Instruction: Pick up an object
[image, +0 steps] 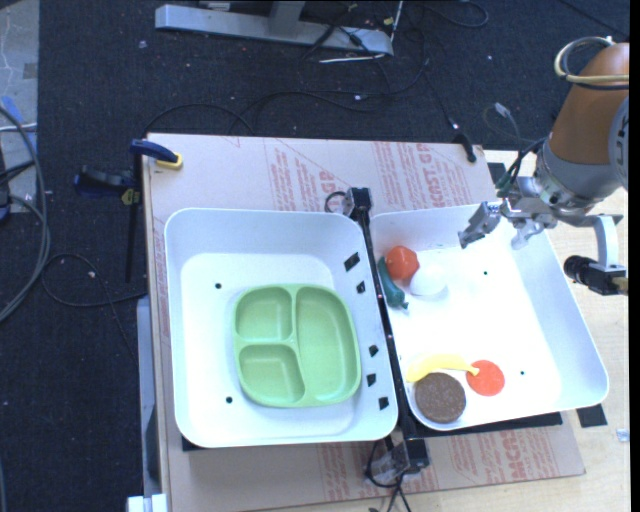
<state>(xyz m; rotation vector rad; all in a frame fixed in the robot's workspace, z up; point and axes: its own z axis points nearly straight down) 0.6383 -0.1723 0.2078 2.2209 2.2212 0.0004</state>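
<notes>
Seen from the one camera above the counter (270, 165), two shallow white bins sit side by side on a pale board printed with red lettering.

The left bin (190, 300) holds a light green divided plate (297, 345) with three compartments, lying flat near the bin's middle.

The right bin (560, 330) holds the loose objects. Near its left wall, toward the far side, an orange-red round object (401, 262) touches a small white object (428, 284), and a teal object (392, 288) lies just beside them against the divider between the bins. At the near edge of this bin a brown round disc (440, 397) lies flat, with a yellow banana-shaped piece (441, 365) touching its far side and an orange round piece (486, 378) just to the right of both.

The grey arm with its orange band (590, 95) comes in from the right, and the gripper (503, 226) hangs over the far right corner of the right bin. Its two fingers (478, 226) stand apart with nothing between them, well away from the cluster at the left wall and from the group at the near edge.

A blue and yellow clamp (155, 153) grips the board's far left corner, and dark cables trail across the black floor (70, 90) around the counter
</notes>
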